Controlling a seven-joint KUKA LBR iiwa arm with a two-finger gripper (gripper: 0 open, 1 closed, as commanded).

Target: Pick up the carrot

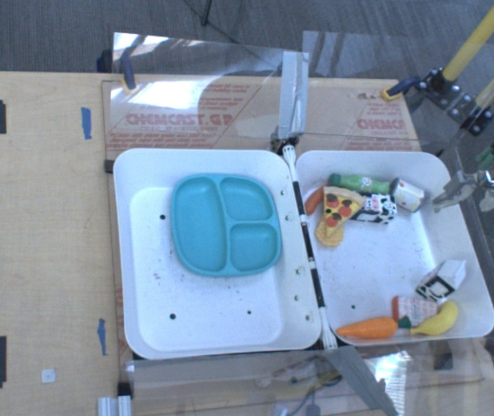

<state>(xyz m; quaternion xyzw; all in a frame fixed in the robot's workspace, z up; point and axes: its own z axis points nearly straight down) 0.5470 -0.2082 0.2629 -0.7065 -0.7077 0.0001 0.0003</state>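
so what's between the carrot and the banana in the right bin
In the camera view, a small red-and-white carton lies between the carrot and the banana, touching both.

Two bins sit side by side. One plate at frame centre. One carrot, one banana, one pizza slice, one bottle, lower and upper right.

Red lettering reading "CHEMCAST GP" runs across the brown paper-masked clear plastic sheet behind the left white bin. The same red print shows in part on the matching sheet behind the right bin, too cut off to read whole.
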